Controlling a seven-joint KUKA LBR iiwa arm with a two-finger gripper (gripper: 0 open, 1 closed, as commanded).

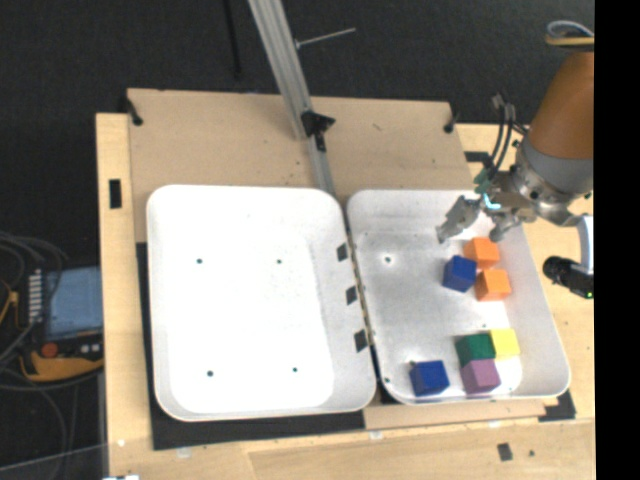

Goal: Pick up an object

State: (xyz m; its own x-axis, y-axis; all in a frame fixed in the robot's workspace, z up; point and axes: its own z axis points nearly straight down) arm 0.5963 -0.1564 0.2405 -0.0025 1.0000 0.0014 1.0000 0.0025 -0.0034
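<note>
Claw [478, 224] open above orange block [486, 251]

The bench [110, 268] is a pale wooden top seen at a slant, with a tan board [380, 148] lying across its far part. 2 shallow white bins sit side by side on it, their inner edges touching along a row of small dark clips. The left bin [160, 298] rests over a black mat [260, 426] that shows along its near edge. The right bin [400, 298] holds 7 small blocks, all in its right half. A slim metal post [285, 58] rises at a tilt from the board, just behind the place where the 2 bins meet.
</note>
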